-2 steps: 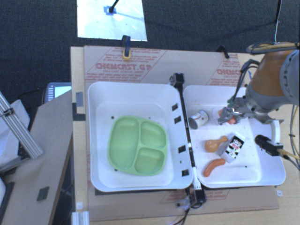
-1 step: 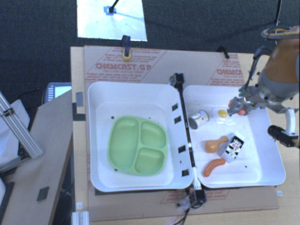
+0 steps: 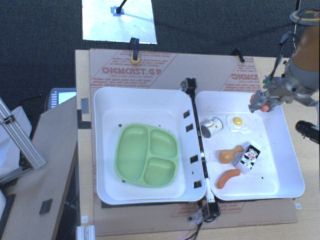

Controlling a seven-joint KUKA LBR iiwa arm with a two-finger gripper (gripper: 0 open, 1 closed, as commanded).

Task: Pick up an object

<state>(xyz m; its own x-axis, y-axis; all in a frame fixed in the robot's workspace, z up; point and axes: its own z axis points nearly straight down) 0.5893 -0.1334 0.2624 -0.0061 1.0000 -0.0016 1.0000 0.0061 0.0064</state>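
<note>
My gripper (image 3: 261,103) hangs over the far right corner of the right bin (image 3: 285,149). A small red object (image 3: 266,105) shows between its grey fingers, and they are shut on it. Lower in the same bin lie a toy fried egg (image 3: 237,122), a small silver can (image 3: 211,126) on its side, an orange drumstick-shaped toy (image 3: 229,155), a black-and-white cow-patterned carton (image 3: 249,159) and an orange sausage (image 3: 227,178).
The left bin (image 3: 107,134) holds a green divided plate (image 3: 147,155). A black divider with clips (image 3: 196,134) runs between the two bins. Cardboard (image 3: 165,69) lies under both bins. A black part (image 3: 307,130) juts in at the right edge.
</note>
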